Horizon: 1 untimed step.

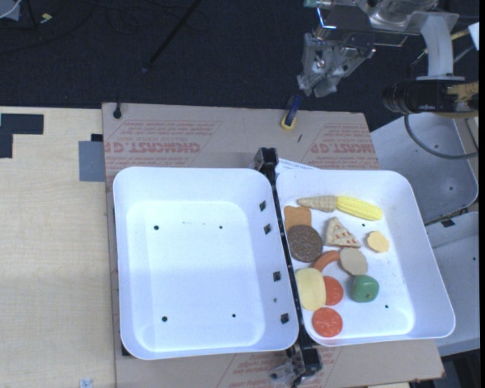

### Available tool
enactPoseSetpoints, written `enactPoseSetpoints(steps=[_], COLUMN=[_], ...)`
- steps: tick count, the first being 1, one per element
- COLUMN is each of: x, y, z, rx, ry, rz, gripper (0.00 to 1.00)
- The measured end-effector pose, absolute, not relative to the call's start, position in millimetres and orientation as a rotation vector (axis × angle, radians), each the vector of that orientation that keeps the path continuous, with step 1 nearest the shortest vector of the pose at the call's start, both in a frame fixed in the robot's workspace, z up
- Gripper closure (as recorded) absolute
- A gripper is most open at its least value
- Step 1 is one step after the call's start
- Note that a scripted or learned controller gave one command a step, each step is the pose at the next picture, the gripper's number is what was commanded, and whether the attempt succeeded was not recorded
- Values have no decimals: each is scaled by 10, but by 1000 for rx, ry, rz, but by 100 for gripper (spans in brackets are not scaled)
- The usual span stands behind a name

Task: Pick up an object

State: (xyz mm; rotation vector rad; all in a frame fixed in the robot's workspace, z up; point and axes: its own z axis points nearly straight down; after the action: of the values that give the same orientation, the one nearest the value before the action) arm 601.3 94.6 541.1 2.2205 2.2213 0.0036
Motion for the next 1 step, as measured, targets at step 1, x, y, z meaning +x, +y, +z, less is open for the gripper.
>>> enactPoseSetpoints(steps=[1], x=[5759], y=[2384], z=[5371], rx=[2212], ry=[2234], rz=[-1], gripper=[100])
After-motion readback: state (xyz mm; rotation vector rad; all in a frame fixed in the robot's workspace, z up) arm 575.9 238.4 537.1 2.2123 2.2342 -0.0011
